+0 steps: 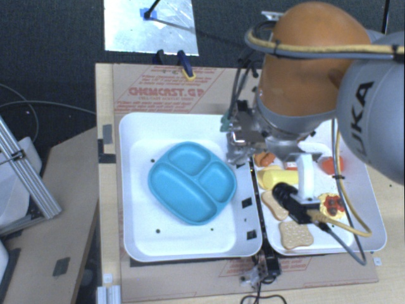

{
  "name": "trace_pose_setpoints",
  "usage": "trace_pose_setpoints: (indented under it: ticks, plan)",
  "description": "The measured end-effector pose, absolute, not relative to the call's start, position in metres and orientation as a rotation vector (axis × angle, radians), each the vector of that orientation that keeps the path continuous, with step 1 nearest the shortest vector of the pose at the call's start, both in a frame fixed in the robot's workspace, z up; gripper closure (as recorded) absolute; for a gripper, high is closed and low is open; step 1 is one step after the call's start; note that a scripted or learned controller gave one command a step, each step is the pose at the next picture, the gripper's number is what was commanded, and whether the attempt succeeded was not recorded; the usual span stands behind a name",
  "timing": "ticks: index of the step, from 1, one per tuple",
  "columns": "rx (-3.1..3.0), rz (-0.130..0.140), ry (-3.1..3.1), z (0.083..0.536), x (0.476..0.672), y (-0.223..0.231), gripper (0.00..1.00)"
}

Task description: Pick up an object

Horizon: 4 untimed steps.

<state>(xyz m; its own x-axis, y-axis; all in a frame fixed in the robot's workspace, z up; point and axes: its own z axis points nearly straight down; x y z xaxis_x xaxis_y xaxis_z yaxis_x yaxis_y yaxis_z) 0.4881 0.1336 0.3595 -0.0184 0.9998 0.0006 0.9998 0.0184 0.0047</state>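
Camera view puts the claw (245,143) low over the left edge of the right bin (378,233); you cannot tell whether it is released or clenched. The yellow piece (272,178) lies just beside it. Centre over that piece, descend straight, and stay clear of the bin wall.

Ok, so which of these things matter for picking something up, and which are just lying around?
For the job: arm, over the right bin; toast slice, yellow piece, red piece there; perhaps the blue plate in the left bin.
Lying about: foil sheet, blue clamp, printed cardboard under the bins.
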Motion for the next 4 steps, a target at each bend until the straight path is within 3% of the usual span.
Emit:
trace_pose_setpoints:
  ticks: [2, 3, 4]
  plan:
    - [2.182, 0.01, 2.253, 0.381, 0.489, 0.134, 1.0]
    - [2.224, -0.003, 2.219, 0.317, 0.521, 0.108, 1.0]
    - [2.214, 0.004, 2.226, 0.331, 0.52, 0.109, 1.0]
